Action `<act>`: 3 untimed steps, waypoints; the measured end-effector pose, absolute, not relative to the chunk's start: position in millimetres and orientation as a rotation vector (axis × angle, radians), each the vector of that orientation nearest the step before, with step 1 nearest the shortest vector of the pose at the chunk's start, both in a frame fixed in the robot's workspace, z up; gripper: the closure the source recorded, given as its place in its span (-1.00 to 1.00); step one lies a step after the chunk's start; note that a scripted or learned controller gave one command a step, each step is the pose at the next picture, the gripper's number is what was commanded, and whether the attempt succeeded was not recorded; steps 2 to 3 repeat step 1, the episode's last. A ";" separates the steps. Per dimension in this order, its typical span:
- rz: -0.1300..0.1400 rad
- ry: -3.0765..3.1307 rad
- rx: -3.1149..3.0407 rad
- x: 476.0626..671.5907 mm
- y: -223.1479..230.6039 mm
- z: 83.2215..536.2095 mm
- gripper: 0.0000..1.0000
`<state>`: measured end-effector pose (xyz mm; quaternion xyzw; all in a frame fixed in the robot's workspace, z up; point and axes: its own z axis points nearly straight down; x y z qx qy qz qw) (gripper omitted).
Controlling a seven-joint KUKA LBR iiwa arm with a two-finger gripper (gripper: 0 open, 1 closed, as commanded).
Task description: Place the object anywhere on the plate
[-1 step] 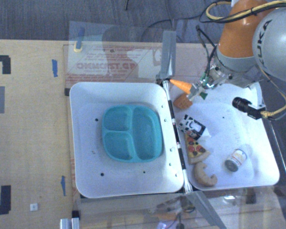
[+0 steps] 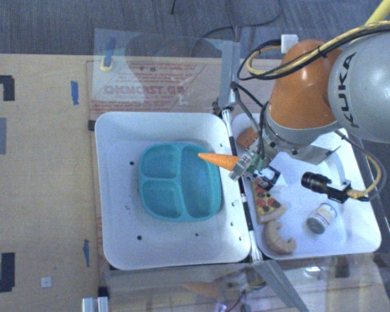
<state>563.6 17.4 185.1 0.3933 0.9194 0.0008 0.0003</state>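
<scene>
Between claw [image 2: 242,167] fingers, carrot [image 2: 218,160] above plate [image 2: 162,190]

The teal three-compartment plastic plate [image 2: 180,189] lies in the middle of the left shallow white bin [image 2: 117,239], which sits just beside the right shallow white bin [image 2: 364,233] on the tabletop [image 2: 32,174]. The orange toy carrot [image 2: 218,160] hangs over the plate's far right part, its leafy end at the gripper [image 2: 246,168] above the wall between the bins. In the right bin, a toy pizza slice [image 2: 270,206] lies near the left wall, a tan croissant-shaped toy [image 2: 279,240] nearer still, and a small metal can [image 2: 320,218] to their right.
</scene>
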 end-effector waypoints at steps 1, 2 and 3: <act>0.002 2.887 1.237 563.7 16.2 185.2 -1.00; 0.002 2.887 1.237 563.7 16.2 185.2 -1.00; 0.002 2.887 1.237 563.7 16.2 185.2 -1.00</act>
